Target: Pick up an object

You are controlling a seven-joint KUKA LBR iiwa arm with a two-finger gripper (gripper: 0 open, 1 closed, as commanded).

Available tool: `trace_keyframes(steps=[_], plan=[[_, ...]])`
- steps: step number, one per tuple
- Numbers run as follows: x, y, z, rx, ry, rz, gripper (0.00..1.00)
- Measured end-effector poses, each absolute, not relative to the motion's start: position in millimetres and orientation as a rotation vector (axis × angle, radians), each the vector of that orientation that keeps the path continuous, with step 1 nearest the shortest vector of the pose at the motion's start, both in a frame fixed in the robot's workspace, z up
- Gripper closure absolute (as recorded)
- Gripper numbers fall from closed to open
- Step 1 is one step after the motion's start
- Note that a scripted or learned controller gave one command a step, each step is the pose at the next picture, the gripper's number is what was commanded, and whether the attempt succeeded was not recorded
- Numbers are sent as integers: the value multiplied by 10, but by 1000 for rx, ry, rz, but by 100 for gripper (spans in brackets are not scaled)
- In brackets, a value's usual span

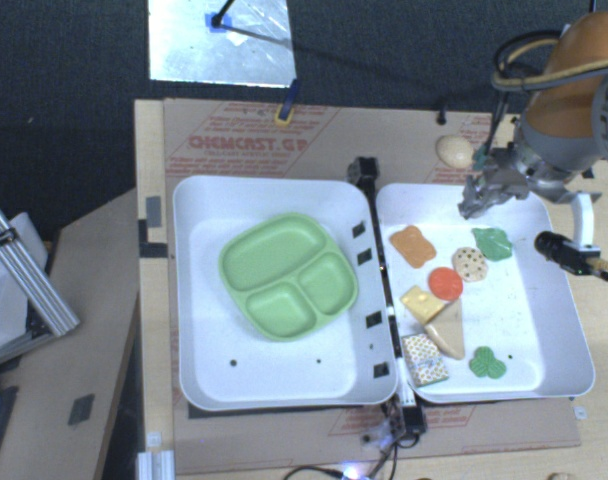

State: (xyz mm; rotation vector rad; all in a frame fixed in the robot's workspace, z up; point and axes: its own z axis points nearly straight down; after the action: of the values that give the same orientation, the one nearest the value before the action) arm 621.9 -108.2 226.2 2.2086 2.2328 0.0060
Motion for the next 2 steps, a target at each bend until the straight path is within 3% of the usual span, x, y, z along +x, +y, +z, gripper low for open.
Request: trace_keyframes(steps=[2], plan=[[6369, -142, 2265, 2210, 2230, 5, 100]])
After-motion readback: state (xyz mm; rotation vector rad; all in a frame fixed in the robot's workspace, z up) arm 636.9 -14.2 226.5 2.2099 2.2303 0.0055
